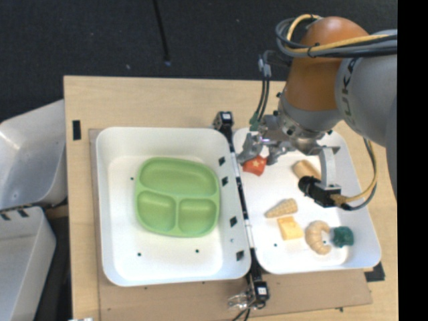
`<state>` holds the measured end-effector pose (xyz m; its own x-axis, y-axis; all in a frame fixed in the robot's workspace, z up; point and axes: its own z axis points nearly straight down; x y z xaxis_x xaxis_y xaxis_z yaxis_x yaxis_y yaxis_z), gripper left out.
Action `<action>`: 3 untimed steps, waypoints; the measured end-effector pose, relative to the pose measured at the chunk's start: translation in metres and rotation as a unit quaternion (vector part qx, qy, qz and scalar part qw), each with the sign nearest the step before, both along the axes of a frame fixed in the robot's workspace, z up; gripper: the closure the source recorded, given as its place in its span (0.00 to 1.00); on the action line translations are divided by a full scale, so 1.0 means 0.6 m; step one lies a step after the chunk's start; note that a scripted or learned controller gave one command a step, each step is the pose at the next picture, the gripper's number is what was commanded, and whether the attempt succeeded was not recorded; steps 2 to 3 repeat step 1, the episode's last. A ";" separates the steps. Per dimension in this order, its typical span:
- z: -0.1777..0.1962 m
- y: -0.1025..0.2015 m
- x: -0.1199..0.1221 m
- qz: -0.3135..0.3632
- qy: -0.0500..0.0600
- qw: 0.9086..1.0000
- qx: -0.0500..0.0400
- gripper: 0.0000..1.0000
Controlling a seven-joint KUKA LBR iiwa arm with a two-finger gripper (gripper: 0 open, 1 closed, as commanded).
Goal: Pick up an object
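- Gripper (262,151): positioned over the right bin (361,256), near that bin's far-left corner, close to the wall shared with the left bin (110,259). Finger state cannot be determined from this angle.
- Red object (254,166): lies directly below and touching or just under the gripper tip, against the right bin's left edge. Small and blocky; no clear long axis or pointing direction can be read.
- Step in hand, as judged: descent or closing onto the red object; a grasp is not confirmed.
- Next move calls for: secure closure, then a straight lift clear of the bin wall.
- Remaining right-bin contents: tan roll (305,169) near centre, cone-shaped piece (281,209), yellow block (289,228), ring pastry (317,237), green item (343,236) toward the near-right corner.
- Left bin: green divided plate (178,196), centred.
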<state>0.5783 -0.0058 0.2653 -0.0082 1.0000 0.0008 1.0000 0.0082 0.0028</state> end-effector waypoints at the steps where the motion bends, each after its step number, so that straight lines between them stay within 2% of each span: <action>1: -0.027 0.087 0.012 -0.001 0.002 1.000 -0.001 1.00; 3: -0.027 0.087 0.012 -0.001 0.002 1.000 -0.001 1.00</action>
